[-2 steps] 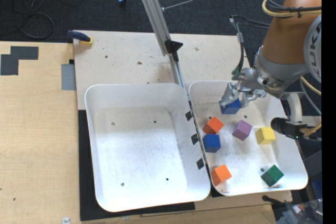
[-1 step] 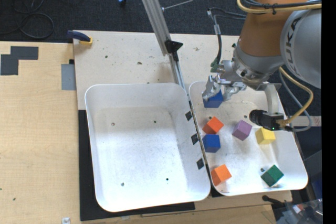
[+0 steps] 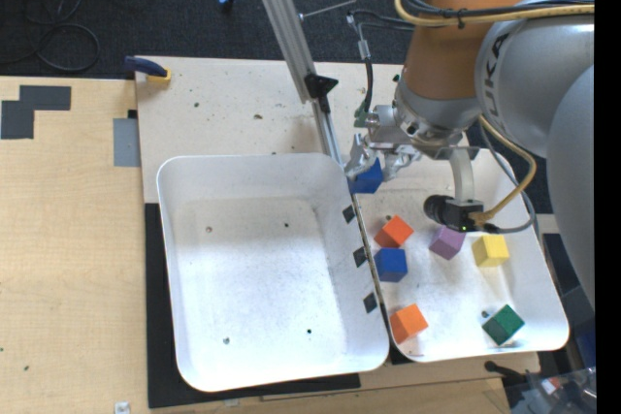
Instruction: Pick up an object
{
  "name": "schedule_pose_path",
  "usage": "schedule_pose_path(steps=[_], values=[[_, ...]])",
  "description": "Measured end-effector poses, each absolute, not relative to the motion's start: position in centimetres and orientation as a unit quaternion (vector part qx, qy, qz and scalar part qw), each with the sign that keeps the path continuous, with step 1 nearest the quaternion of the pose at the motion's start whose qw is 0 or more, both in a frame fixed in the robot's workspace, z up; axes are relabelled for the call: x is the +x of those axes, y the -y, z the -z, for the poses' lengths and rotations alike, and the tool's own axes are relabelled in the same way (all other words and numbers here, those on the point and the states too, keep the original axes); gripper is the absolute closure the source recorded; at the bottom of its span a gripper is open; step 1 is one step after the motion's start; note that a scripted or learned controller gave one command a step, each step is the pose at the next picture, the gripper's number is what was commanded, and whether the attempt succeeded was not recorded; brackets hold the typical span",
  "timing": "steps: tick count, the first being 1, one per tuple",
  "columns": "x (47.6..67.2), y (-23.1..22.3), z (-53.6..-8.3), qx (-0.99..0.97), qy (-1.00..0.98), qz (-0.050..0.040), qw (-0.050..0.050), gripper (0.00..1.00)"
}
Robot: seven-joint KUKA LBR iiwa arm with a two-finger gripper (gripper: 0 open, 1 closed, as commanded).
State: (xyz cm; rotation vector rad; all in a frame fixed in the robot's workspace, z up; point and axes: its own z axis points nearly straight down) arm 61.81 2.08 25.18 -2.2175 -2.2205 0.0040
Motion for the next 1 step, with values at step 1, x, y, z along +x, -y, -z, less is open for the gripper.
schedule_pose_path(steps=[1], values=[[63.37,-7.85,-23.46,-0.706,0.708,-0.0009,0.002,1.00]])
